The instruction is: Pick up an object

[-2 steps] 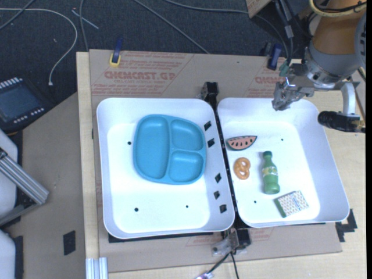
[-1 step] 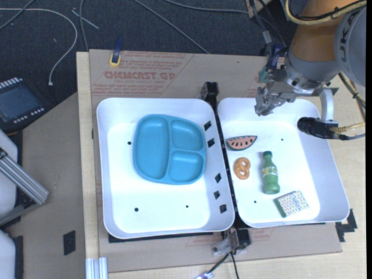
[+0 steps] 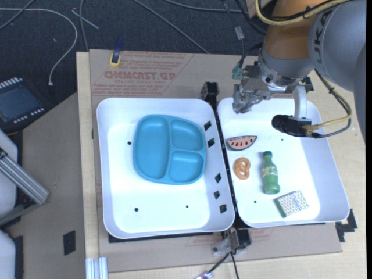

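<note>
Arm enters from right, wrist over far end of right bin (image 3: 325,156), gripper (image 3: 243,104) hanging near far-left corner; finger spread cannot tell, nothing seen held.
Green bottle (image 3: 269,172) nearward and right of gripper, long axis running near-far.
Watermelon slice (image 3: 241,142) closest, just nearward.
Pretzel (image 3: 242,167) beyond slice.

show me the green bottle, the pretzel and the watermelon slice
green bottle (image 3: 269,174), camera view, on its body below the neck
pretzel (image 3: 242,168), camera view, on its middle
watermelon slice (image 3: 240,142), camera view, on its red flesh
</note>
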Motion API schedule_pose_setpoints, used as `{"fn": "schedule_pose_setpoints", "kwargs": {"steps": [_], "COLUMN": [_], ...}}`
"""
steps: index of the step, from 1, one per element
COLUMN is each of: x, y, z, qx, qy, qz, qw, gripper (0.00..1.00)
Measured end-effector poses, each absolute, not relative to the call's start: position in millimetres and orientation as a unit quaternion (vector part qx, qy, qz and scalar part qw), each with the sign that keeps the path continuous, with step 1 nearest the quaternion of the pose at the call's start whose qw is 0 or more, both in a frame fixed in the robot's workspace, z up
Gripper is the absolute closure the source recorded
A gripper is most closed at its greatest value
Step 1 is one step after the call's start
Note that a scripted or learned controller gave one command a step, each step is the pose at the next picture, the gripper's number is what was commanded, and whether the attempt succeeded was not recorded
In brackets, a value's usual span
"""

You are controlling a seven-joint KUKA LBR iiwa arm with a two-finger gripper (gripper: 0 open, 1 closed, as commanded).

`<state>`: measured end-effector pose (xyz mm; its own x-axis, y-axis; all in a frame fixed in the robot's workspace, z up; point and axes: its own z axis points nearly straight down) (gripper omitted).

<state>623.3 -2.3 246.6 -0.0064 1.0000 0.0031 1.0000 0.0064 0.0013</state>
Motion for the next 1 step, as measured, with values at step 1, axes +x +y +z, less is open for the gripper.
{"fn": "schedule_pose_setpoints", "kwargs": {"steps": [1], "x": [620.5], "y": [49.7], "z": [252.2], "qx": [-0.705], "qy": [-0.709], "qz": [-0.0009], "qw": [0.0], "gripper": [1.0]}}
